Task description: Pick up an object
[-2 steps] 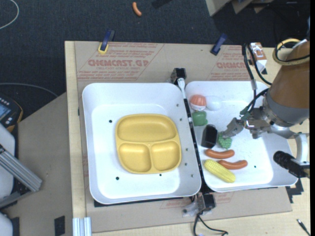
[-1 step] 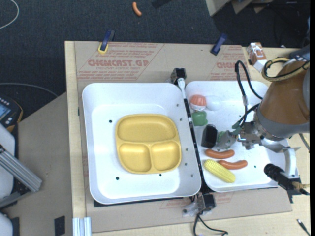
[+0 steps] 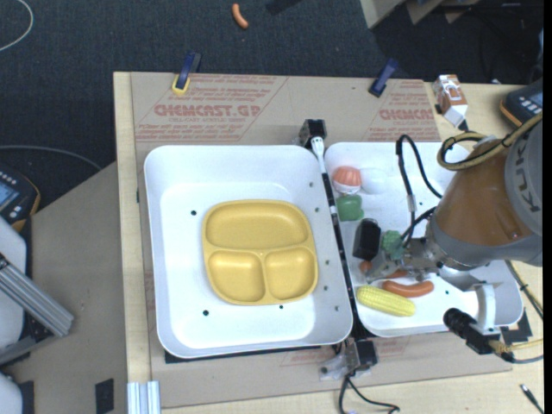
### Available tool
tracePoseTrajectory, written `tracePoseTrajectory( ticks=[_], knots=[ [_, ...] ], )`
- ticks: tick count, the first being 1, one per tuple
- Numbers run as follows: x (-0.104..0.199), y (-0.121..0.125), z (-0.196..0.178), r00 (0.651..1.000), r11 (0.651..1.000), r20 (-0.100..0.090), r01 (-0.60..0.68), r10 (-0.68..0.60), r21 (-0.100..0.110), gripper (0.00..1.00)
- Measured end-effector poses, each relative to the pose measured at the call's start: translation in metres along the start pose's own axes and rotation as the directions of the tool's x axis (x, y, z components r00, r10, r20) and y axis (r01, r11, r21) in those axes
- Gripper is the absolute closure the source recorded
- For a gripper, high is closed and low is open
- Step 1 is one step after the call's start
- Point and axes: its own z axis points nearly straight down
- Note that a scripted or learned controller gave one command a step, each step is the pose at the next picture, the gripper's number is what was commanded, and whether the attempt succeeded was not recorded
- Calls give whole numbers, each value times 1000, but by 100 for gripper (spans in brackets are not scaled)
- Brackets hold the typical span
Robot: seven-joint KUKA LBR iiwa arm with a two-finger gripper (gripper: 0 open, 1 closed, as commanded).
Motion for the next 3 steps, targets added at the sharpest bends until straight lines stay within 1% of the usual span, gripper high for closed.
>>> tracePoseTrajectory(
  ticks=[1, 2, 3],
  knots=[
    [1, -1, 9, 1000, 1000, 1, 0, 0, -4, 0],
    [1, 0, -2, 1000, 1000, 1, -1, 1, -9, 100],
    [5, 4, -64, 1000, 1000, 5, 2, -2, -15, 100]
  ],
)
